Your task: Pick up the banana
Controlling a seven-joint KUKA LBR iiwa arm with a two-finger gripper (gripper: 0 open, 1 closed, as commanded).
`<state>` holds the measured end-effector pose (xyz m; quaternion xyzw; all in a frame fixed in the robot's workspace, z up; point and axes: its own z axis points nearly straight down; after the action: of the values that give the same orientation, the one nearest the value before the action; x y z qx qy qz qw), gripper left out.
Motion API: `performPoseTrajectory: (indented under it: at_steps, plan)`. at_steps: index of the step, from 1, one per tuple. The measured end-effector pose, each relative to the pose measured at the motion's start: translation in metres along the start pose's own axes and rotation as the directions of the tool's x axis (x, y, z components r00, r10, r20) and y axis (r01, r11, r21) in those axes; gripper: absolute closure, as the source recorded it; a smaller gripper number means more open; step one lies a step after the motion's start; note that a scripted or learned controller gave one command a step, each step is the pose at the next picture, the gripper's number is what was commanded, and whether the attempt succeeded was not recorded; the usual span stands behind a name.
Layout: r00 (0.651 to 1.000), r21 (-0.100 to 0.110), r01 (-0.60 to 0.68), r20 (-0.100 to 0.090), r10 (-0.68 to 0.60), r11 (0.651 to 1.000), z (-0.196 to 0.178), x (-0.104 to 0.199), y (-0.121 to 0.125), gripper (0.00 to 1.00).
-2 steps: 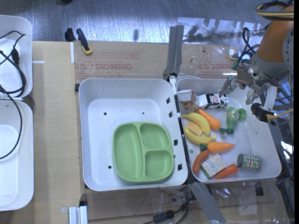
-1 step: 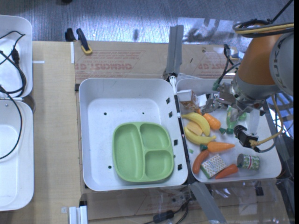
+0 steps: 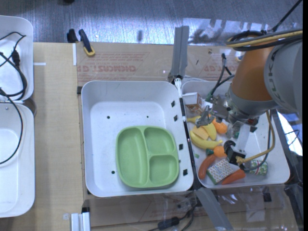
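The yellow banana point(image 3: 202, 139) lies in the right bin point(image 3: 280, 171), close to its left wall, among other toy food. My gripper point(image 3: 206, 116) hangs low over the bin just behind the banana, pointing down and left, next to a yellow wedge point(image 3: 210, 129). I see nothing lifted in it. The orange band and grey wrist point(image 3: 255, 88) above it hide the back of the bin.
Around the banana lie two orange fruits point(image 3: 220, 151), a red pepper point(image 3: 206, 163), a small printed box point(image 3: 221, 170) and a red piece point(image 3: 234, 177). The left bin point(image 3: 89, 129) holds a green divided plate point(image 3: 147, 156). A cable loops by the wrist.
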<state>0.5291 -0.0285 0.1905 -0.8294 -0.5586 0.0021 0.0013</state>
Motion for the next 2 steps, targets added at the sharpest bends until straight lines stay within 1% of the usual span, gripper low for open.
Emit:
performPoseTrajectory:
  at_steps: [1, 2]
  plan:
    - [0.999, -0.002, 0.035, 0.001, -0.035, 0.999, 0.0, -0.046, 0.055, 0.0]
    - [0.999, -0.001, 0.042, -0.001, -0.042, 0.999, 0.1, -0.068, 0.026, 0.0]
